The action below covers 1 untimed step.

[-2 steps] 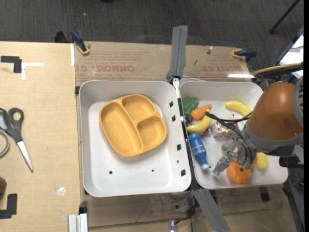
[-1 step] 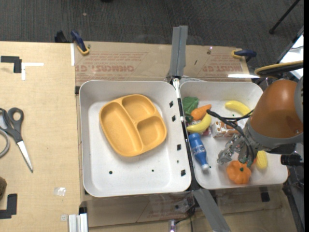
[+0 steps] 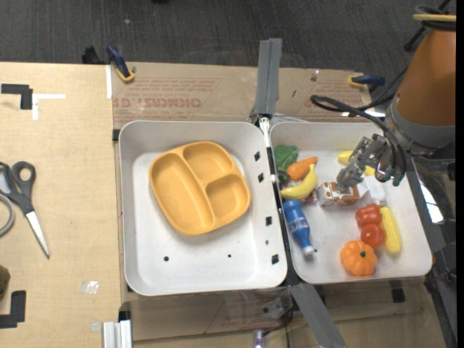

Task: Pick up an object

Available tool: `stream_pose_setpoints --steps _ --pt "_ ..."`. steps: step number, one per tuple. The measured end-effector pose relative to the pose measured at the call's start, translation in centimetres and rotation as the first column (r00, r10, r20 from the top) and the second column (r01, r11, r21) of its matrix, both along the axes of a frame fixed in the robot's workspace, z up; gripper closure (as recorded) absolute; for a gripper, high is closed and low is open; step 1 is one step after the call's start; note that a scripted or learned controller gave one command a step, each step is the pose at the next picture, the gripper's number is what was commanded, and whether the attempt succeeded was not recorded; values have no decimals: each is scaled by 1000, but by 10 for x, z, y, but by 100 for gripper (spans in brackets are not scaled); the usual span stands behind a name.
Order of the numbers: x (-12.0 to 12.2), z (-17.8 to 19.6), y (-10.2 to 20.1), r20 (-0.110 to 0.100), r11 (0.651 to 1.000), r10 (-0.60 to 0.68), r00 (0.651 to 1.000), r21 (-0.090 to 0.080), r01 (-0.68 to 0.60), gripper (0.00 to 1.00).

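Note:
My gripper (image 3: 353, 171) hangs low over the right bin (image 3: 413, 270), near its back middle. Directly beneath and in front of its tip lies a small brown and white carton (image 3: 338, 195); whether they touch is unclear. To the left lie a yellow banana (image 3: 301, 187), an orange carrot (image 3: 300, 169) and a green toy (image 3: 285, 155). A blue bottle (image 3: 297, 225) lies along the bin's left wall. Red tomatoes (image 3: 370, 224), a yellow corn cob (image 3: 391, 229) and an orange pumpkin (image 3: 359, 258) sit at the front right. A yellow piece (image 3: 346, 156) peeks out behind the gripper.
The left bin (image 3: 138, 267) holds a yellow divided plate (image 3: 200, 187). Scissors (image 3: 26, 201) lie on the wooden bench at far left. The arm's orange band (image 3: 433, 78) and cables rise over the right bin's back right corner.

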<state>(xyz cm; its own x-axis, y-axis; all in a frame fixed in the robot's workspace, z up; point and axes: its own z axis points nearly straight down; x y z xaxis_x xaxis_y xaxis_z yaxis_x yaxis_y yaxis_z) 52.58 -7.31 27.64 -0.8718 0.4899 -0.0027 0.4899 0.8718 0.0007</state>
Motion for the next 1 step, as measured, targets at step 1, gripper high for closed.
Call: stream_pose_setpoints --steps 1 --pt "0 0 0 0 1000 0 1000 0 0 0"
